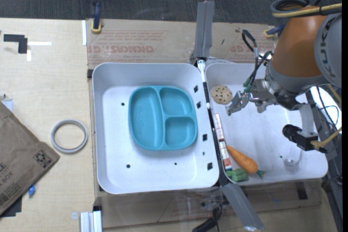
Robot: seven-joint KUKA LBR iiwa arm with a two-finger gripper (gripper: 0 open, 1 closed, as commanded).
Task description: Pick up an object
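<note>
The right bin (304,171) holds a round brown cookie (221,94) near its back left corner. An orange carrot (242,160) lies near the front left, with a small green piece (237,175) just in front of it. A thin red-and-white stick (220,138) rests along the bin's left wall. My gripper (237,104) hangs over the middle of this bin, just right of the cookie and behind the carrot, and nothing is visibly in it. The grey arm with its orange band (296,46) comes in from the right.
The left bin (109,171) holds a teal divided plate (163,117). A grey tape ring (69,135) and a brown cardboard box (19,155) lie on the bench to the left. Cables and a black fitting (298,136) hang over the right bin's right side.
</note>
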